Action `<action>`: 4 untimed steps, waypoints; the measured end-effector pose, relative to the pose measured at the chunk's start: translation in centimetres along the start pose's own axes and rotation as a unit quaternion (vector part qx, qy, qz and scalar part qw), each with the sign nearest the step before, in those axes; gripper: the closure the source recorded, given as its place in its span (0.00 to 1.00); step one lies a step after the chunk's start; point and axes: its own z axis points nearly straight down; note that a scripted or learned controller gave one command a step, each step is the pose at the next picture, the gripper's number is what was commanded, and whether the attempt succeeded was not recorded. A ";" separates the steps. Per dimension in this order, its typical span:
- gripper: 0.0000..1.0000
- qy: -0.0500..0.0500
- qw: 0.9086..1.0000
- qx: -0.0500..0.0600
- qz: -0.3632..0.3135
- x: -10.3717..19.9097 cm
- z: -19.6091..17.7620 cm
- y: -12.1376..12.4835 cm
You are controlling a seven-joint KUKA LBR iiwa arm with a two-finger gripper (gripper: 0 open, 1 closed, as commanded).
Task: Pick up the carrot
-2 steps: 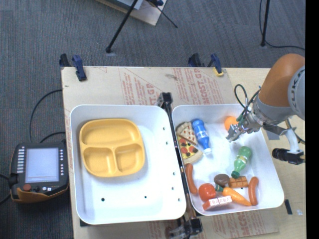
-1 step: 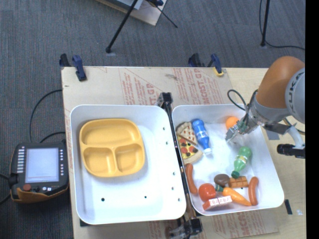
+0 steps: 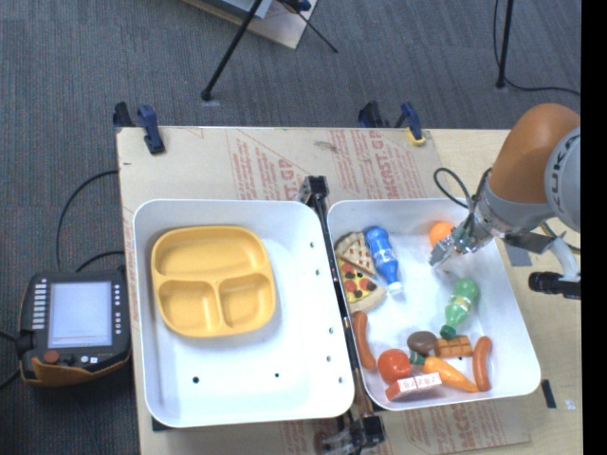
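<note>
One carrot (image 3: pixel 450 374) partly under sausages | end effector (image 3: pixel 448 249) grip state unreadable, blurred

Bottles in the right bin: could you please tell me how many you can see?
2. The blue bottle lies near the bin's upper left, beside the pizza slices. The green bottle lies right of centre, below the claw. The toy pile at the bottom might hide another.

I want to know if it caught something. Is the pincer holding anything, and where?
Nothing shows between its fingers. The pincer hangs in the right bin by an orange ball; the carrot lies apart.
</note>
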 end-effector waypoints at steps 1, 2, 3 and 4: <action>1.00 0.001 1.000 0.000 0.001 -0.1 -0.6 0.0; 1.00 -0.003 0.945 -0.002 0.327 0.9 -6.1 -0.2; 1.00 -0.001 0.983 -0.001 0.184 4.4 0.7 -4.0; 1.00 -0.008 0.999 -0.006 -0.031 1.1 -16.1 -2.9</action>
